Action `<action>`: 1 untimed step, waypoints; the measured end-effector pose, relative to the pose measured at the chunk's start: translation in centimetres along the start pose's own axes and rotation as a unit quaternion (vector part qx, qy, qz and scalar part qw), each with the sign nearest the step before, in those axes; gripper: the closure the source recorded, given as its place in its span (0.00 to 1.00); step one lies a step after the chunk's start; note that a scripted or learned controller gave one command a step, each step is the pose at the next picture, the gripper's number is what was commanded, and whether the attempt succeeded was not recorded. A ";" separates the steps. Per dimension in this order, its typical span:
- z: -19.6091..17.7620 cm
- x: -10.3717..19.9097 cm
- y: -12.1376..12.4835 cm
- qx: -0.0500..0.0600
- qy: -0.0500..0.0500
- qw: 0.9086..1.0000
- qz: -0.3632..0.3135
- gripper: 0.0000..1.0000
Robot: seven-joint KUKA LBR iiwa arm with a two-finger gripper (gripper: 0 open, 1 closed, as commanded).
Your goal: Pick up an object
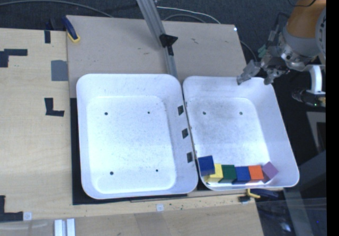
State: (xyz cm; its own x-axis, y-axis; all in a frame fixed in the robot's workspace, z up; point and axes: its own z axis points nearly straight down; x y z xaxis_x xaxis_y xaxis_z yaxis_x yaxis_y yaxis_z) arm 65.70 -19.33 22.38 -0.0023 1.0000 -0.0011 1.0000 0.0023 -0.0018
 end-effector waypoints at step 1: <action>-6.4 -1.6 -0.8 -0.004 -0.001 1.000 0.001 0.00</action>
State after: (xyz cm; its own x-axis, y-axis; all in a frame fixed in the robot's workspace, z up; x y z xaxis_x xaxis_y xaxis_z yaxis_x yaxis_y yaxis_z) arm 64.95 -20.94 28.79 -0.0013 1.0000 -0.0028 1.0000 0.0013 0.0055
